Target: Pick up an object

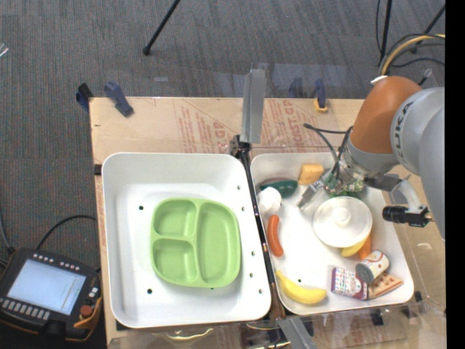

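Note:
My gripper (325, 187) is low in the right bin (403, 264), at its back, reaching in from the right under the orange wrist band. It sits just behind the upturned white bowl (342, 222) and right beside the yellow cheese wedge (311, 174). To its left lie a dark green vegetable (280, 187) and a white ball (269, 199). A red sausage (275, 235) lies along the bin's left side and a banana (300, 291) at the front. Something green shows partly under the wrist; I cannot tell what it is.
The left bin (123, 195) holds a green divided plate (196, 242). At the right bin's front right lie a small can (372, 266), a pink carton (348, 283), a waffle piece (386, 286) and an orange carrot (365, 247). A grey post (253, 111) stands behind the bins.

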Motion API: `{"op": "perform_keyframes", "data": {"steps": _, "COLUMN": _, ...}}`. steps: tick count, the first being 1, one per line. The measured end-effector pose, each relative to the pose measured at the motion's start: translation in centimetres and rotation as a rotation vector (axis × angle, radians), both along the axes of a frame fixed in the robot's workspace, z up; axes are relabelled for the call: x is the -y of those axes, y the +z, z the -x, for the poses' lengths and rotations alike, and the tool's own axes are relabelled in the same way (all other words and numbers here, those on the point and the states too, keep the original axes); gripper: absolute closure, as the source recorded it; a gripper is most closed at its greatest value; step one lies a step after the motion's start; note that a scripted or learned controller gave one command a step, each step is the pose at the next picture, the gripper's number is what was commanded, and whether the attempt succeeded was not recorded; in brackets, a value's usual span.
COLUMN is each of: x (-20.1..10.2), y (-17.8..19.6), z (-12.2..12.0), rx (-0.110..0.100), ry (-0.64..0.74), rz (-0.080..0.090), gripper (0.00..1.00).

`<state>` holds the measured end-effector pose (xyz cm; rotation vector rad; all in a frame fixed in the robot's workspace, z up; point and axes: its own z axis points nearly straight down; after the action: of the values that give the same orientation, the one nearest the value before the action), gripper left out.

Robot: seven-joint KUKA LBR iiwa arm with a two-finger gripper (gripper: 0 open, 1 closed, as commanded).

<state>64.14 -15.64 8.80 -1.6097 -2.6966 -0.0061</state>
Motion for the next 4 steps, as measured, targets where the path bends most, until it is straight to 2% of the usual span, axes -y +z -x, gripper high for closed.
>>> {"op": "perform_keyframes", "data": {"steps": 2, "x": 5.0, "y": 0.2, "z": -0.6, "rx": 0.003, "ry": -0.154, "rz": 0.002, "gripper": 0.0}}
{"op": "perform_keyframes", "data": {"steps": 3, "x": -1.5, "y": -0.1, "z": -0.3, "rx": -0.005, "ry": -0.402, "rz": 0.002, "gripper": 0.0}}
{"op": "perform_keyframes", "data": {"steps": 4, "x": -5.0, "y": -0.1, "z": -0.2, "rx": -0.003, "ry": -0.596, "rz": 0.011, "gripper": 0.0}}
